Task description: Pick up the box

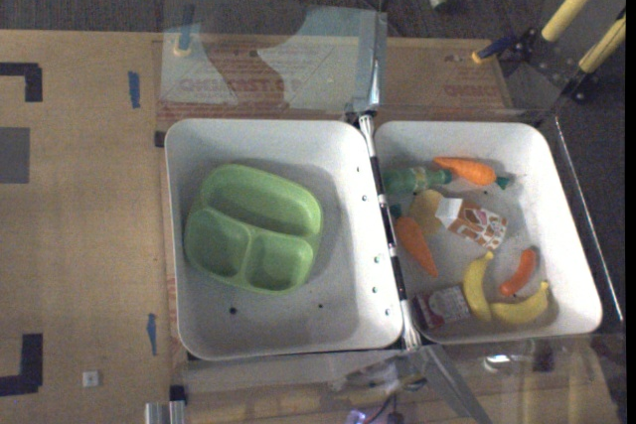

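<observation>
The box [479, 225] lies flat in the right bin [564, 204], crowded between a carrot [415, 246] and a banana [477, 285], so picking it looks tight; whether the gripper is spread or closed cannot be told.

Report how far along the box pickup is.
Done: nothing that shows. The small box lies flat in the right bin, among two carrots, the bananas and a small carton.
In hand: nothing touches the box.
Left: the whole pick: reach into the right bin, close on the box, lift it clear. The left bin holds the green divided tray.
</observation>
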### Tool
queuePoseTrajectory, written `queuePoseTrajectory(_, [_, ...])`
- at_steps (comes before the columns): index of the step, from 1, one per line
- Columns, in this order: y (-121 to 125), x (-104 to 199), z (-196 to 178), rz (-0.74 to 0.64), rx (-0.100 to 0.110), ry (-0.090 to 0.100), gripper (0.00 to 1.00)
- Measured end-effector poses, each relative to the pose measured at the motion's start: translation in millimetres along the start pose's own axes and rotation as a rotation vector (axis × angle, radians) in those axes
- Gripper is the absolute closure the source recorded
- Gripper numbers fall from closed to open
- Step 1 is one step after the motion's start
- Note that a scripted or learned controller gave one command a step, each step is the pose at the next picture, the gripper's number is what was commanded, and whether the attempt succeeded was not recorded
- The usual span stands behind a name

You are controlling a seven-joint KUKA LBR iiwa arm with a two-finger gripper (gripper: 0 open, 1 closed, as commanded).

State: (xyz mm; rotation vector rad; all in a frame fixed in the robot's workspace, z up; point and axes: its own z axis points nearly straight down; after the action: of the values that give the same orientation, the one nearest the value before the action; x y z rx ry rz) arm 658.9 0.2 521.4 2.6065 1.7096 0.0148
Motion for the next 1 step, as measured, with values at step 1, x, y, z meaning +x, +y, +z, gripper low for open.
queuePoseTrajectory(1, [0.0, 1.9, -11.0, -0.004, -0.004, 0.000, 1.00])
